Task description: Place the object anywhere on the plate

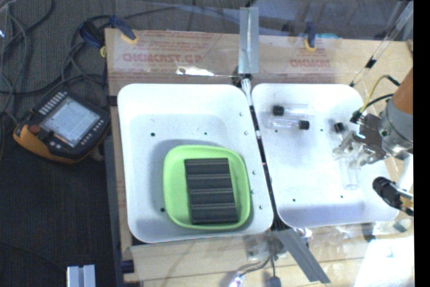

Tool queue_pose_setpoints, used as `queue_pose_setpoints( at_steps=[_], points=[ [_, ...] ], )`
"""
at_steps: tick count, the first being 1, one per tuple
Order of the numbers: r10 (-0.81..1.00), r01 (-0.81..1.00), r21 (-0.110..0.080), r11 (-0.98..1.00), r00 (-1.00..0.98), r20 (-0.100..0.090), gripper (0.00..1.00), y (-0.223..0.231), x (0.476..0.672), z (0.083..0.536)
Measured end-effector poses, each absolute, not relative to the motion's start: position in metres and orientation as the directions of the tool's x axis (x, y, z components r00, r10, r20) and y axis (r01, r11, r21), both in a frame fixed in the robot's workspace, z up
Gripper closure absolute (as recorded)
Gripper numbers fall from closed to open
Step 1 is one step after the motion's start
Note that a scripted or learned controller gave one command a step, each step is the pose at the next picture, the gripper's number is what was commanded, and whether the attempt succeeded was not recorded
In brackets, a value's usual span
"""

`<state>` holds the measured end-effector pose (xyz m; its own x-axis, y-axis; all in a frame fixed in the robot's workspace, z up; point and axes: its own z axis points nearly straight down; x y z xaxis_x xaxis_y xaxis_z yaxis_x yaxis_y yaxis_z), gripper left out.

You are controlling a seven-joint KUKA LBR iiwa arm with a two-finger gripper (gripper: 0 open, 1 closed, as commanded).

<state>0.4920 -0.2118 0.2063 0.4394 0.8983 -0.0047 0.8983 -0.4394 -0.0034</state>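
A light green square plate (174, 171) lies in the left bin (144, 124), toward its front. A dark grey ridged block (211, 190) rests flat on the plate and covers most of its middle. My gripper (354, 146) hangs low over the right side of the right bin (302, 198), far from the plate. Two clear tubes with black caps (290, 123) lie in the back of the right bin. A small black piece (338, 126) sits just left of the gripper. Something clear and faint (350, 175) lies below the gripper; its shape is hard to make out.
A metal divider (257, 138) runs between the two bins. A clear panel (201, 30) stands along the back of the bench. A teach pendant (64, 124) and cables lie on the floor to the left. The arm's orange band (406, 94) is at the right edge.
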Motion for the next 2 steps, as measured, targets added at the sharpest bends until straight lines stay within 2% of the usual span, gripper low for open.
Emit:
queue_pose_setpoints(
  at_steps=[1, 2],
  points=[
    [0.898, 0.898, -0.003, -0.439, 0.439, -0.005, 0.0, -0.212, 0.492, 0.206],
    [0.882, 0.882, -0.002, -0.472, 0.472, -0.003, 0.0, -0.185, 0.484, 0.261]
  ],
)
